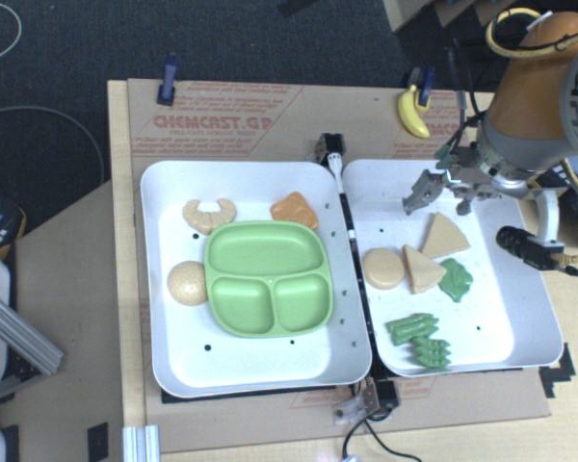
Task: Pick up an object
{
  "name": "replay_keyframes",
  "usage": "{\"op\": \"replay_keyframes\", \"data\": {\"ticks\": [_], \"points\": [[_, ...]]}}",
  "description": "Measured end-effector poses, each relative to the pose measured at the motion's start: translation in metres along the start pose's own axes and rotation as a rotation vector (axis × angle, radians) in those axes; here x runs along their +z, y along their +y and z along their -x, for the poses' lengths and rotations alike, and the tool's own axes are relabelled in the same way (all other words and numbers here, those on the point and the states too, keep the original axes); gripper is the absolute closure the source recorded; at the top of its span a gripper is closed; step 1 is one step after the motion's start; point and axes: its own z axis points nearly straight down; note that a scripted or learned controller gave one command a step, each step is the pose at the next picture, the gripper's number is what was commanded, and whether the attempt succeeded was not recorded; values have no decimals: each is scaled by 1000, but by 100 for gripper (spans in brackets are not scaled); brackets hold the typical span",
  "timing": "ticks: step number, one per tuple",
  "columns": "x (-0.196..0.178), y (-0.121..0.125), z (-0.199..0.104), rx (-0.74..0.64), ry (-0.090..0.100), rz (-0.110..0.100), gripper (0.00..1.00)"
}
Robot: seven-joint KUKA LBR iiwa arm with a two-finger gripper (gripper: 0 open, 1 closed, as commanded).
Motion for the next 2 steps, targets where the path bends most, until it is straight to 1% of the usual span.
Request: {"op": "replay_keyframes", "data": {"ticks": [1, 2], "points": [[-190, -74, -12, -2, -2, 19, 0], [-314, -119, 9, 1, -4, 20, 0]]}}
